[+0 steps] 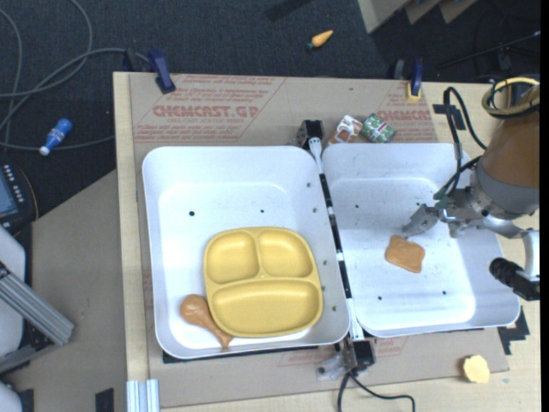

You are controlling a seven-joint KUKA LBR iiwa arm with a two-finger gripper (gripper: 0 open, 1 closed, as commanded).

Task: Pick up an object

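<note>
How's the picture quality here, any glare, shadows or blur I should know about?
Camera view: lighting is even and soft; the white bins are bright but not blown out, speckles still visible. The yellow tray throws a faint shadow. The toast piece is sharp enough to make out, while the gripper is slightly soft and dark, so its details are hard to read. The floor above the bench is dim.

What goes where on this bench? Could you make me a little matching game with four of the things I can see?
Things:
1. yellow divided plate
2. toast-like piece
3. tan drumstick toy
4. yellow lump

Places:
A. in the right bin
B. outside the bins, near corner of the bench
C. middle of the left bin
D. left bin, tucked against the plate's edge

Pairs: 1-C, 2-A, 3-D, 4-B
</note>
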